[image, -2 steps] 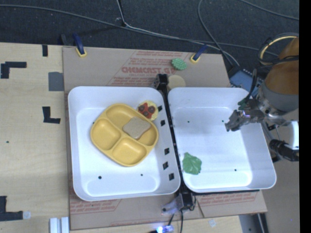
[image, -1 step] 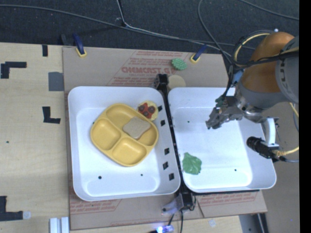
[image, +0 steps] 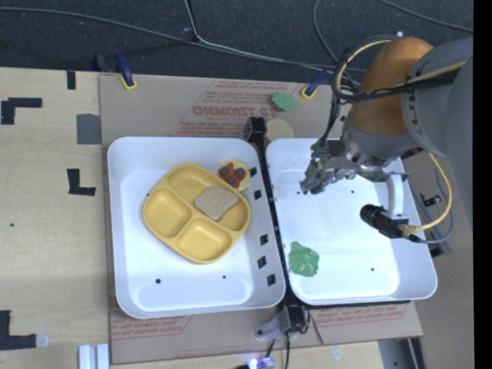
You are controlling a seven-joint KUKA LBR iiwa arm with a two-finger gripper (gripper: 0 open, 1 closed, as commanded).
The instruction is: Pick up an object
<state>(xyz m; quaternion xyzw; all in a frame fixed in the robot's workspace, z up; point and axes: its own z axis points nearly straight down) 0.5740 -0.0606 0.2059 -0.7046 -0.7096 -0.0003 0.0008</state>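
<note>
**A:** How many things were there to pick from, and where did they lie?

**B:** In the right bin [image: 400, 279] there was one loose thing, a green leafy piece [image: 304, 260], lying near that bin's lower left corner, just beside the divider between the two bins. In the left bin [image: 134, 283] there was one yellow tray [image: 196, 212] with several compartments, set at a slant. On it lay one tan slice of bread [image: 215, 201], across the middle ridges, and one small cluster of dark red berries [image: 234, 174] in the top compartment.

**A:** And the gripper?

**B:** The gripper [image: 314, 181] hung over the upper left part of the right bin, well apart from the green piece. Nothing was seen between its fingers. From above, whether they stood wide or narrow could not be told.

**A:** So two bins in all?

**B:** Two, white and shallow, side by side on one sheet of cardboard [image: 223, 114]. One grey arm [image: 430, 91] reached in from the right, with one orange band [image: 392, 75] above the wrist.

**A:** Anything outside the bins?

**B:** One small green knobbly thing [image: 283, 101] lay on the cardboard above the bins, near the top of the divider. Two clamps with yellow tips gripped the cardboard's far edge, one at the left [image: 125, 74] and one near the arm [image: 314, 88]. Black cables [image: 231, 48] ran across the dark floor behind the bench.
</note>
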